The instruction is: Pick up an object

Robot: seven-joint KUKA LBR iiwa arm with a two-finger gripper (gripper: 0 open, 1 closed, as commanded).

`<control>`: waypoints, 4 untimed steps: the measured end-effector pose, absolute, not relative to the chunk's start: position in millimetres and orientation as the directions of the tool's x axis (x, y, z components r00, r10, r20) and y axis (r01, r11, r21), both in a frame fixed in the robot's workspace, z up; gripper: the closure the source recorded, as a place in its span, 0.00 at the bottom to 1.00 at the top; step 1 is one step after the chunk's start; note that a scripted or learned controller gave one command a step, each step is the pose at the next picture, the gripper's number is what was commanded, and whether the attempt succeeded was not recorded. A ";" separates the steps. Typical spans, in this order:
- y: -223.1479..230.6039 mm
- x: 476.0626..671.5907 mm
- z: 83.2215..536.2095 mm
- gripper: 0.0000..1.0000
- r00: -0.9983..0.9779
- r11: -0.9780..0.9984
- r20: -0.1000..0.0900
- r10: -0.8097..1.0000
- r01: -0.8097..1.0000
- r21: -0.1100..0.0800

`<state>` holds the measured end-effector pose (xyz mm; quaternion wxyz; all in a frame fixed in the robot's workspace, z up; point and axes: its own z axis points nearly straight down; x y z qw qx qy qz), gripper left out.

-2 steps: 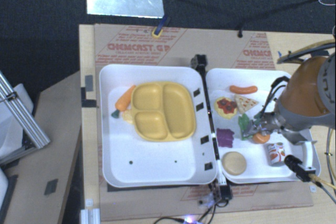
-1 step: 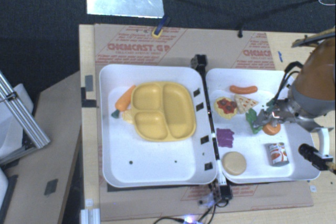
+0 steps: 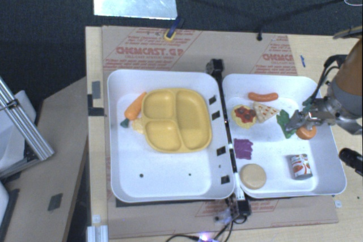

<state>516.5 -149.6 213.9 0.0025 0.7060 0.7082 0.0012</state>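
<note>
right bin, near edge: round tan bun [image 3: 253, 175] at the lower left corner; small can [image 3: 300, 166] with a red label at lower right, standing apart from everything else.
right bin, middle: purple piece [image 3: 243, 148] just above the bun.
gripper [image 3: 302, 120]: at the right side of the right bin [image 3: 329, 178], reaching in from the frame's right, low over the bin floor.
fingers: can't tell whether they're spread or pressed together; dark hardware blurs into the things under it.
likely target: orange round piece [image 3: 307, 132] and green leafy piece [image 3: 286, 123], both right at the gripper tip. Orange one sits just below the tip, green one just to its left. My read is they're the pick candidates.
key relation: target lies directly under and slightly frame-left of the tip, so the coming move looks like a short drop, not a traverse. Contact vs. hover: can't tell.
long axis: green piece runs roughly top to bottom in frame; orange piece is round, no axis to align to.
right bin, far half: pizza slice [image 3: 265, 113] and red-topped round piece [image 3: 244, 115] left of the gripper; sausage [image 3: 263, 97] near the top edge, lying left-right.
left bin [image 3: 122, 139]: yellow divided plate [image 3: 174, 120] at centre, carrot [image 3: 134, 106] touching its upper left rim. Well apart from the gripper.
risk: green and orange pieces crowd each other, a close could catch both or neither.
</note>
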 end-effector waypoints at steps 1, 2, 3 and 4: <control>-149.8 517.5 224.5 1.00 -0.004 0.004 -0.001 1.000 1.000 0.003; -101.3 541.1 214.5 1.00 -0.008 0.008 0.000 1.000 1.000 0.003; -48.6 572.1 214.9 1.00 -0.009 0.009 0.001 1.000 1.000 0.003; -0.6 597.4 227.3 1.00 -0.007 0.007 0.001 1.000 1.000 0.004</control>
